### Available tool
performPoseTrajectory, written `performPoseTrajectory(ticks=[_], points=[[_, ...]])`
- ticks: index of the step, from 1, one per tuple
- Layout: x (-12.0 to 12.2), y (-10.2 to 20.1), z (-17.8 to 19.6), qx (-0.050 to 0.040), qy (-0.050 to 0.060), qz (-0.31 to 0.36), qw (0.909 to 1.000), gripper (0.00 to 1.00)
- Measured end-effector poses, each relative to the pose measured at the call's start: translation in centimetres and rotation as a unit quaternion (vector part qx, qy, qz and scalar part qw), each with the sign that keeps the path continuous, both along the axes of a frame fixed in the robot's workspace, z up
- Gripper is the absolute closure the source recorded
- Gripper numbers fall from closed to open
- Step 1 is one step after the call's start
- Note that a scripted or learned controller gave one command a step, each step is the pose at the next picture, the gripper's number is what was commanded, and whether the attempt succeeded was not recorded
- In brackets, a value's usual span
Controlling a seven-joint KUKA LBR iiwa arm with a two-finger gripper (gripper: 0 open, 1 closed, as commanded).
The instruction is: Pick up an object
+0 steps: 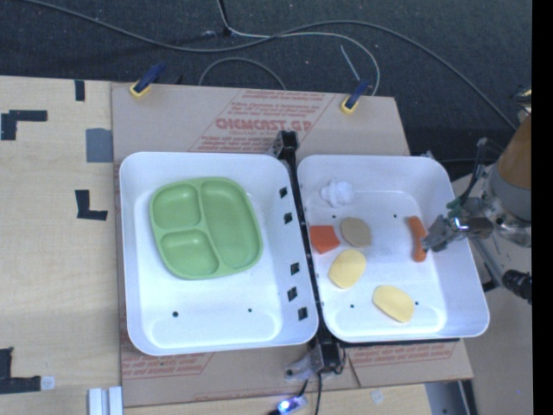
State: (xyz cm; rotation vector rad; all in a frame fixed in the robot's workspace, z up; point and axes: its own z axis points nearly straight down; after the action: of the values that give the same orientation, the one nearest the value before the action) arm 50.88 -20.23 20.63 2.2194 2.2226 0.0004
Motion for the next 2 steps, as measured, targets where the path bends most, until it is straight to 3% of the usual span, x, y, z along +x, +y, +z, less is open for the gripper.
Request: performPoseTrajectory(ticks=[2], points=[[-0.2,9.4,0.4,0.0013,0.001,0.002,1.0000,1.00]])
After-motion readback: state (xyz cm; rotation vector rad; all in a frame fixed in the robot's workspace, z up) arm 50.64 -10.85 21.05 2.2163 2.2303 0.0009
